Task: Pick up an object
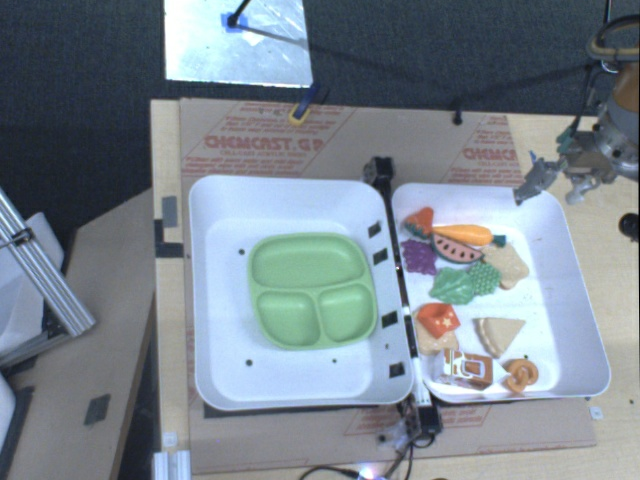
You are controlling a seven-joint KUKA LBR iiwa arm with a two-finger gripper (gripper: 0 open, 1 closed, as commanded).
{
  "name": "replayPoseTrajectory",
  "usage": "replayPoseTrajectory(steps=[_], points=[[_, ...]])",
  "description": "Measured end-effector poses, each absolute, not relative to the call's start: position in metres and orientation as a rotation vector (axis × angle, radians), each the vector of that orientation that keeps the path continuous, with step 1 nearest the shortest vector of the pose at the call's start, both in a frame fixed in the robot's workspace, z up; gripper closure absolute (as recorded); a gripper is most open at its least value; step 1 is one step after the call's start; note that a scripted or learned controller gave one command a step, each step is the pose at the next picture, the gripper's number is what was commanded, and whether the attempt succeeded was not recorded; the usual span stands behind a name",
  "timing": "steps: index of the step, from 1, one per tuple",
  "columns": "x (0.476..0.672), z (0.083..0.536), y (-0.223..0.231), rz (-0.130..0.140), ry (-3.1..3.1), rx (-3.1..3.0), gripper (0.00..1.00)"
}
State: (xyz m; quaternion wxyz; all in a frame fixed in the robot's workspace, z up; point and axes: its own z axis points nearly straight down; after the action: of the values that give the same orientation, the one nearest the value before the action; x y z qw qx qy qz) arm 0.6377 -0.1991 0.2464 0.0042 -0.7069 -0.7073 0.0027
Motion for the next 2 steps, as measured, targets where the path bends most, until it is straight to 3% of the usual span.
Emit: replayPoseTrajectory(steps=[1, 2], points=[[0.640, 0.254, -0.198, -0.001, -2.226, -2.219, 0.00], [0.647, 0.206, -0.191, 0.000, -2.228, -2.215, 0.00]])
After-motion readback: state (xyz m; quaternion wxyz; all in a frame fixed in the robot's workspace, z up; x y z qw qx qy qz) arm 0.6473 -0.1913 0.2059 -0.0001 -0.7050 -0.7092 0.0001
